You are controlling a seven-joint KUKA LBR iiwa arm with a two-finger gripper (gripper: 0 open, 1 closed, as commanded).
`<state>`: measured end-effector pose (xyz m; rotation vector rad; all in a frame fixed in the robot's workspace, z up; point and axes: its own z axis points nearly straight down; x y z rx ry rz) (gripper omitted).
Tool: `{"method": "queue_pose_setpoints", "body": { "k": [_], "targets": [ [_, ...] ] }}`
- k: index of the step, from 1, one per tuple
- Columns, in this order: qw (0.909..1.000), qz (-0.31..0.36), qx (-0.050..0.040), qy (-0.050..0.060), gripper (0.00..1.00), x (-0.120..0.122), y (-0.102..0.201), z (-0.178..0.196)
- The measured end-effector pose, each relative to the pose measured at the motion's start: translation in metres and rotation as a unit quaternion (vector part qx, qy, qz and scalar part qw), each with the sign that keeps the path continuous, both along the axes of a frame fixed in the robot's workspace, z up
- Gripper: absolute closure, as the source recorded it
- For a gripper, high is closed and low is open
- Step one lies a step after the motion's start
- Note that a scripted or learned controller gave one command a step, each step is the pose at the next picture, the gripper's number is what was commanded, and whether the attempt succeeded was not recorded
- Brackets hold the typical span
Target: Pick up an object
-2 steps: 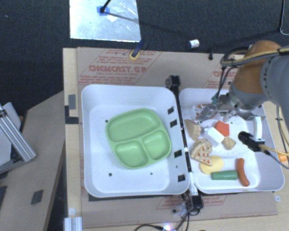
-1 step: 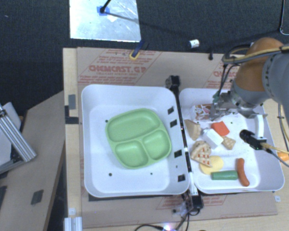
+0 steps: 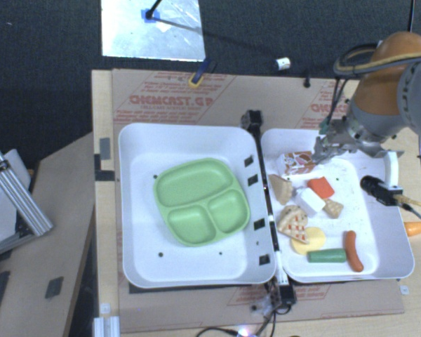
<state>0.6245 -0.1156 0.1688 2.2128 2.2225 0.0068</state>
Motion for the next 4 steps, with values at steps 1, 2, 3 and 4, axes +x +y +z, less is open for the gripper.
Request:
{"method": "queue_pose_setpoints", "body": {
  "k": [1, 2, 3, 4],
  "targets": [
    [1.0000, 0.000, -0.0003, -0.001, 1.00, 0.002, 0.000, 0.055],
    [1.0000, -0.001, 0.0006, 0.004, 1.00, -0.046, 0.019, 0.061],
    [1.0000, 0.000, 0.0009, 0.004, 1.00, -0.088, 0.045, 0.067],
    [1.0000, 0.001, 0.0013, 0.005, 1.00, -0.132, 0.077, 0.063]
  ]
}}
